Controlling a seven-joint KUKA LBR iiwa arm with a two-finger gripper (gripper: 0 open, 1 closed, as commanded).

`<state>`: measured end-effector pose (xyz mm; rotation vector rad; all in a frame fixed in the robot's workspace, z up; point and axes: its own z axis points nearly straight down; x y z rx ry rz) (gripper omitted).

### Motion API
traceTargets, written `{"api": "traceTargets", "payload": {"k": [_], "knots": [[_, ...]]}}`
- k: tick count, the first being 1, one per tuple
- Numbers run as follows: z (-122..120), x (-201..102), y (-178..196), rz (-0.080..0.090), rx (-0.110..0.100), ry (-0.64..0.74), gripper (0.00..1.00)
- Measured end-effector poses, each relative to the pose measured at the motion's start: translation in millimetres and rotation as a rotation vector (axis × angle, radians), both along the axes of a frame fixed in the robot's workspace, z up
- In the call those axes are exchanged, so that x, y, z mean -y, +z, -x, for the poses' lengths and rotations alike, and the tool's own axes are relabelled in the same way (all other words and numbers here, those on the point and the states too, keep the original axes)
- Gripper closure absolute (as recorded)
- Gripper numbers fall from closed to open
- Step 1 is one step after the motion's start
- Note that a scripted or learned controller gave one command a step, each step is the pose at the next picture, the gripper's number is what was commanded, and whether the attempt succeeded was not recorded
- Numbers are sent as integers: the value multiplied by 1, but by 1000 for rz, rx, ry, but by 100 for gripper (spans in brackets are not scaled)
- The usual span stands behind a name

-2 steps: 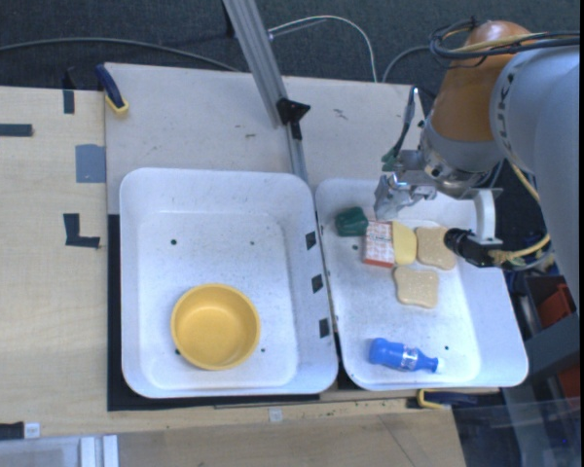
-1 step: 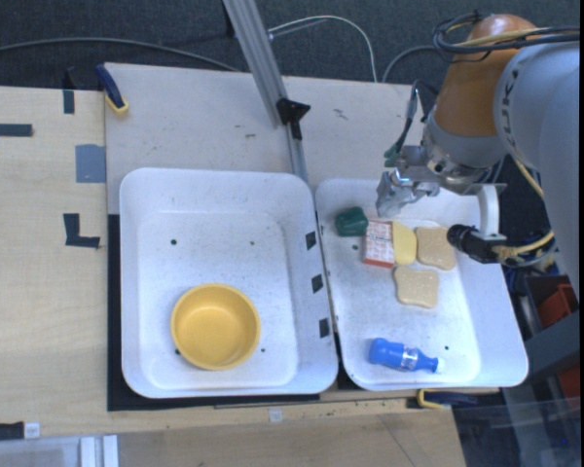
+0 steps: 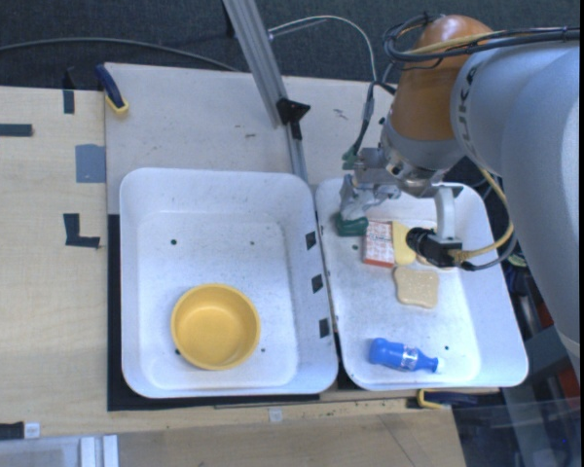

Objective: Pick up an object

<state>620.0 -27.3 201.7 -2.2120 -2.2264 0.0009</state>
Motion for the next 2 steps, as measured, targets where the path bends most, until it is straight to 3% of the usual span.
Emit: {"api": "traceTargets", "payload": {"k": [1,2], "knots": [[-6,-57,-5,0,1,1,100],[-6,-112,15,-1,3,1,100]]}}
